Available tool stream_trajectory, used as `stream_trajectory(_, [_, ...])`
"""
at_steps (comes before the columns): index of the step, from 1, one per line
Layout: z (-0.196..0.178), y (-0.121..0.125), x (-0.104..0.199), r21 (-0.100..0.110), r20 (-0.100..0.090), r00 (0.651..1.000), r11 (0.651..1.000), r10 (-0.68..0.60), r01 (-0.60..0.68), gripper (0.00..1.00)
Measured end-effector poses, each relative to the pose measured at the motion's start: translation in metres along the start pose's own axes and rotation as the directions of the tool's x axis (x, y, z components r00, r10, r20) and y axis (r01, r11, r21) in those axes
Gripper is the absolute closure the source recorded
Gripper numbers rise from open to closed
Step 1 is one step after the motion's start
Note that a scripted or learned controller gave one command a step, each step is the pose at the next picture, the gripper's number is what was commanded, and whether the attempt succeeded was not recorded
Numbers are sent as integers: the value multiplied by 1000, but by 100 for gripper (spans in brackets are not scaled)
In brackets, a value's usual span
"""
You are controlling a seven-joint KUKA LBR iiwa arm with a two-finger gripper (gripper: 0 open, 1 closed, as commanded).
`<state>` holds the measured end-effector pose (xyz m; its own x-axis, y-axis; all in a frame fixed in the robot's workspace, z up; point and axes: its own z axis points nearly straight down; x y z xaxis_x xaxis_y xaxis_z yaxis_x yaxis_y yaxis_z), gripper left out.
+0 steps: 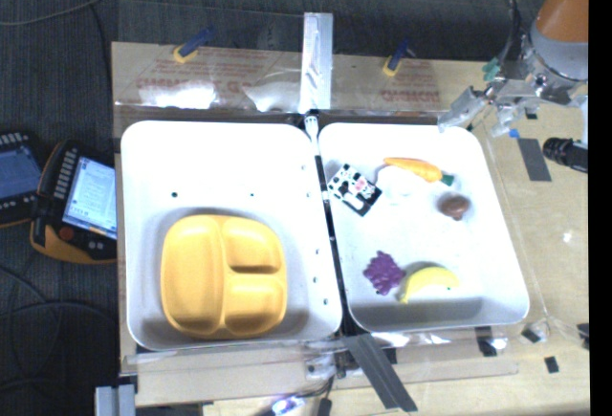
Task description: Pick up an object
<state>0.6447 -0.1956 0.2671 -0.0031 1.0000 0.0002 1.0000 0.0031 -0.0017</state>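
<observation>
Hovering beyond the right bin (497, 242) corner, hand (478, 108) state impossible to tell. Risking clipping the rim descending; risking the brown ball (455, 206) rolling, the carrot (413, 167) slipping.

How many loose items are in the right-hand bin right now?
5. Carrot at the back, black-and-white block back left, brown ball on the right, purple grapes front, banana beside them. Smaller ones could be missed.
</observation>
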Motion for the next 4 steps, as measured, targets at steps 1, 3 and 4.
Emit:
stream_trajectory(1, [155, 14, 24, 2, 3, 1000, 1000, -2, 2, 0])
stream_trajectory(3, [167, 27, 31, -7, 9, 987, 987, -158, 159, 100])
stream_trajectory(4, [76, 10, 80, -1, 4, 966, 966, -260, 260, 100])
